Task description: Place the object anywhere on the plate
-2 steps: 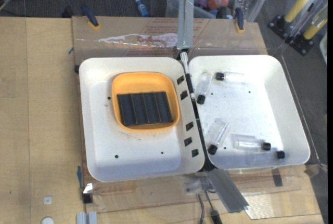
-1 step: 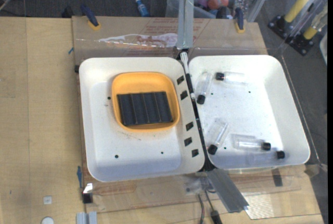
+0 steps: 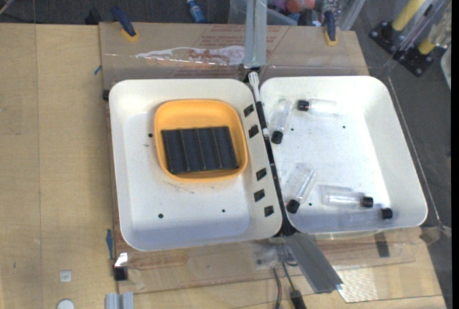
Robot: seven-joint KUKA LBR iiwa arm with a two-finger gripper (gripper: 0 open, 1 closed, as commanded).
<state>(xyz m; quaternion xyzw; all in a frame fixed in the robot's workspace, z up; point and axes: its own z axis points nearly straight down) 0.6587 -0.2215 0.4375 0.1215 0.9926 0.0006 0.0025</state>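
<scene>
Tubes in the right bin, plate in the left — the transfer runs right to left across the centre divider.

Nearest the camera, clear black-capped tubes lie flat in the right bin: one at the front, one beside the divider. Farther back lie two more — one by the divider, one near the rear wall. The orange plate, bearing a dark ribbed block, sits in the left bin. The arm and gripper are out of frame, so finger state cannot be judged.
</scene>
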